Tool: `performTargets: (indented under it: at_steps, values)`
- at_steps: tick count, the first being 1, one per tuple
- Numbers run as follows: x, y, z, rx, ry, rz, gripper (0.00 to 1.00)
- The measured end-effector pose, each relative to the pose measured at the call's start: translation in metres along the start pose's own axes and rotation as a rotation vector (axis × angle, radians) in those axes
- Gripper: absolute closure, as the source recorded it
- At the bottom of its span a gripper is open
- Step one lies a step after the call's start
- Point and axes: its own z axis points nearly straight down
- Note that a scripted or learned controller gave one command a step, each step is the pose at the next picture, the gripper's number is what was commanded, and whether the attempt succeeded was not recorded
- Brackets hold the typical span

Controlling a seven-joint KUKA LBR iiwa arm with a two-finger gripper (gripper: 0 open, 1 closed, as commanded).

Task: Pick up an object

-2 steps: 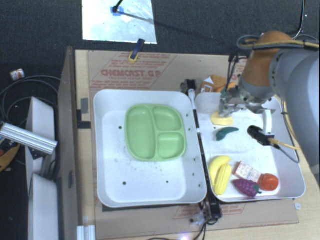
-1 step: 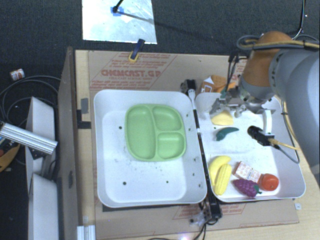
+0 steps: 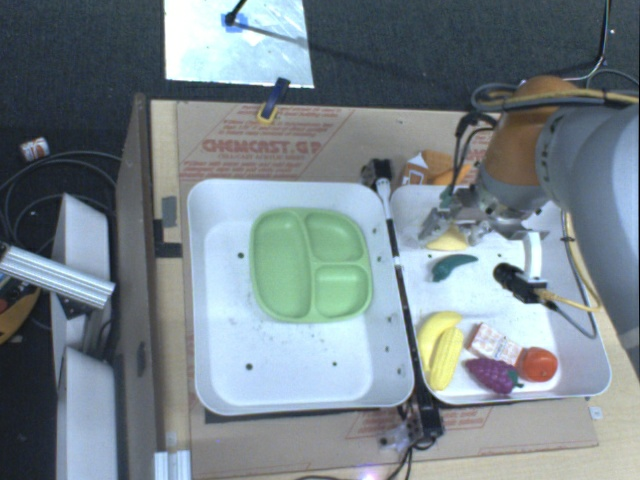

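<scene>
My gripper (image 3: pixel 458 224) is low over the back part of the right bin (image 3: pixel 590 368), under the grey arm with its orange band (image 3: pixel 520 138). A pale yellow piece (image 3: pixel 447 239) lies right beneath it, partly covered by it. Whether the piece is held cannot be made out. Just in front lies a small dark teal curved object (image 3: pixel 453 265). Toward the bin's front are a yellow banana with a corn cob (image 3: pixel 440 343), a small red-and-white box (image 3: pixel 493 343), purple grapes (image 3: pixel 492 375) and a red tomato (image 3: pixel 538 364).
The left bin (image 3: pixel 225 368) holds a green divided plate (image 3: pixel 308 265). A black fitting with a cable (image 3: pixel 517 281) hangs over the right bin's middle. An orange item (image 3: pixel 428 168) sits behind the right bin. Cardboard lies under both bins.
</scene>
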Motion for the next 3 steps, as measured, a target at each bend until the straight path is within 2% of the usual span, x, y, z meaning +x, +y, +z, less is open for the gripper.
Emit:
performTargets:
  at_steps: [1, 2, 3]
  values:
    - [0.001, 0.004, -0.017, -0.014, 0.001, -0.001, 1.0]
    - [0.001, 0.004, -0.016, -0.012, 0.001, -0.001, 0.0]
    - [-0.004, 0.016, 0.0, -0.002, 0.001, -0.003, 0.0]
